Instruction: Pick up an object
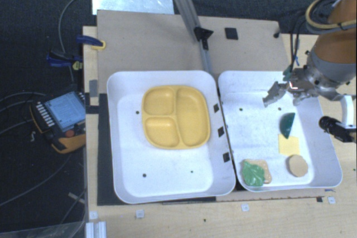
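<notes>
The arm (334, 30) reaches in over the bench's right edge, its orange band above a grey wrist. The gripper (285, 93) hangs over the far part of the right bin, its two fingers spread apart with nothing between them.

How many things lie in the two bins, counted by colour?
Yellow: 2, the divided plate and the flat square
Green: 2, the dark green piece and the green lump on a tan slice
Tan: 1, the round disc
Total: 5
</notes>
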`<state>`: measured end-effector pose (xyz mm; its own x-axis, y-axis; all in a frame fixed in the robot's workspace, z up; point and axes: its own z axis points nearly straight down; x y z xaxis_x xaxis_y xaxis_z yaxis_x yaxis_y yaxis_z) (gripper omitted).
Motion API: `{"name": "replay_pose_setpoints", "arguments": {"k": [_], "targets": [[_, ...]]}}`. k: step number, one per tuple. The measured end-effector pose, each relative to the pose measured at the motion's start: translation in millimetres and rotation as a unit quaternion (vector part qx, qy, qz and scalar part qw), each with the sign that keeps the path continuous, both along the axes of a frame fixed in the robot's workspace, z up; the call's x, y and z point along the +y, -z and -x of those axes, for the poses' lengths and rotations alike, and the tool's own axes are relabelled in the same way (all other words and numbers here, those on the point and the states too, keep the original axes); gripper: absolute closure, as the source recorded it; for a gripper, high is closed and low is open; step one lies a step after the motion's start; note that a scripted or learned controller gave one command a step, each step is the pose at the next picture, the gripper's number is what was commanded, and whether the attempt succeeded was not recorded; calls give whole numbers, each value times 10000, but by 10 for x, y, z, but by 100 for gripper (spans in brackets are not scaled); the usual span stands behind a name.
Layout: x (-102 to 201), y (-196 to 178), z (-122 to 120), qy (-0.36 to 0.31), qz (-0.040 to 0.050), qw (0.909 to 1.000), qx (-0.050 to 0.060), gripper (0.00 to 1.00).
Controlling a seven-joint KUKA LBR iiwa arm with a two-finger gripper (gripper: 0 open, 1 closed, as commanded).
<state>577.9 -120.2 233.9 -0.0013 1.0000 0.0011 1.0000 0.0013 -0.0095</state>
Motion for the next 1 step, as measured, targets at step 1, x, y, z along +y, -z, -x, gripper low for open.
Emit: {"name": "replay_pose_setpoints", "arguments": {"k": [1], "targets": [[2,-61,-24,-12,8,10000,-55,0]]}}
